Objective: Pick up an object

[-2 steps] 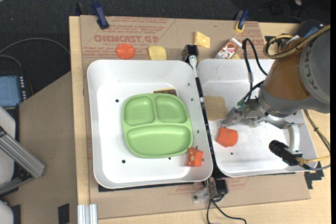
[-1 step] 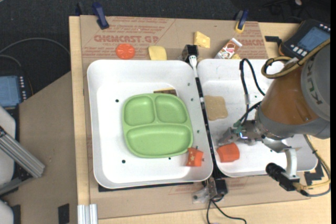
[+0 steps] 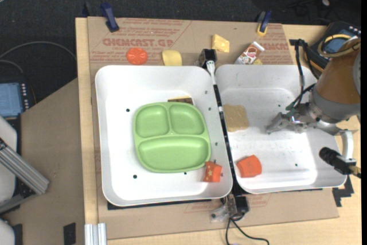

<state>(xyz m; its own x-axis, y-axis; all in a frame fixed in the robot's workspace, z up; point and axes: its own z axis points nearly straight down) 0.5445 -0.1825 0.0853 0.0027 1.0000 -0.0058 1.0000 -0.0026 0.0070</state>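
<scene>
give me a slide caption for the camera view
KUKA arm's gripper reaches into the right bin near a tan block and an orange block; green divided plate sits in the left bin.

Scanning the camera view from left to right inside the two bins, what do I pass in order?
Green divided plate → small orange block at the left bin's lower right corner → tan square piece in the right bin → orange chunk → gripper, over the middle of the right bin.

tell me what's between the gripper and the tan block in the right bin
Nothing: in the camera view, bare white bin floor runs from the gripper to the tan block.
</scene>
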